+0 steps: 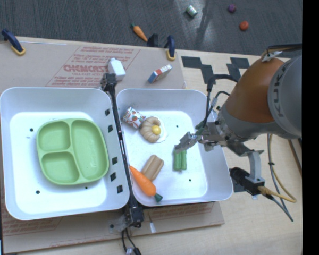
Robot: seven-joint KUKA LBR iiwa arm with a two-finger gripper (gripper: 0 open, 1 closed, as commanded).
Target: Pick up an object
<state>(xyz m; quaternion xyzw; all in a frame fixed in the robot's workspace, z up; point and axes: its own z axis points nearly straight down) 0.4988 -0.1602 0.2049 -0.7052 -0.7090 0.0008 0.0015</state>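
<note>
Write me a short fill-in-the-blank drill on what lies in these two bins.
1. The green divided plate lies in the ____ bin.
2. The toy carrot touches the right bin's ____ wall.
3. The pincer sits just above a ____ block.

Missing words: left; left; green

Green 3-compartment plate in left bin; clamps on cardboard.

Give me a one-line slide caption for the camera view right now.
Two-finger gripper poised over small green block in right white bin, beside toy orange carrot; green divided plate lies in left bin.
</note>
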